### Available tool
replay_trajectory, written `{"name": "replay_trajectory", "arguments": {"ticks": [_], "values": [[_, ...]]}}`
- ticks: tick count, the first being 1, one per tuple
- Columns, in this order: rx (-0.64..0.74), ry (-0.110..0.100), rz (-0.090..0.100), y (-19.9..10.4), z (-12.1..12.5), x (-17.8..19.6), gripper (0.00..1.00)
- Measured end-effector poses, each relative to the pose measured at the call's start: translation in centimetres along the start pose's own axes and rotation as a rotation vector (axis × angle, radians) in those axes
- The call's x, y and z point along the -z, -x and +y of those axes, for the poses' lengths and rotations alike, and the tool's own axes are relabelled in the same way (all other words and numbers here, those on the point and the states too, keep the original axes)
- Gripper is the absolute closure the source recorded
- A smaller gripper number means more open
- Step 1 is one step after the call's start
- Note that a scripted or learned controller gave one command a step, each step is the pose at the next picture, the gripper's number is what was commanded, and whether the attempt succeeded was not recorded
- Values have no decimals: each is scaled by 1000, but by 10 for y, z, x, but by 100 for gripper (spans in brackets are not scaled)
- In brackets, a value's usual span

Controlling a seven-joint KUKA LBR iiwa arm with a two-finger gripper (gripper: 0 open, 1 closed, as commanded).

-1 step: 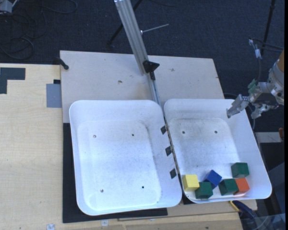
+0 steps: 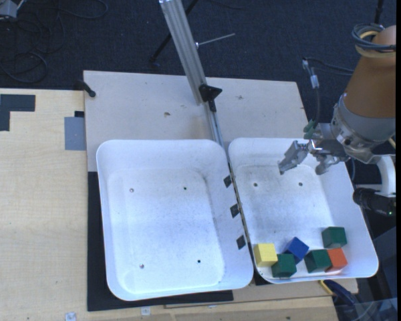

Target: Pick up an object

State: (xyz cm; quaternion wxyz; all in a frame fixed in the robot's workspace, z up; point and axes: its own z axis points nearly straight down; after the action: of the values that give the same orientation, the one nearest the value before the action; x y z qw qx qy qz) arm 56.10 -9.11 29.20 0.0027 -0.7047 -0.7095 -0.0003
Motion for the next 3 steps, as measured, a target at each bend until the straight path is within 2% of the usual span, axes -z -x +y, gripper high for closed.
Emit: {"name": "replay_trajectory", "arguments": {"ticks": [1,2,3], "values": [[-12,-7,-4,55,-22,-66,0],[-9,-5,-1,27,-57,-96,0],[-8,3,-4,13,-21,-201,0]]}}
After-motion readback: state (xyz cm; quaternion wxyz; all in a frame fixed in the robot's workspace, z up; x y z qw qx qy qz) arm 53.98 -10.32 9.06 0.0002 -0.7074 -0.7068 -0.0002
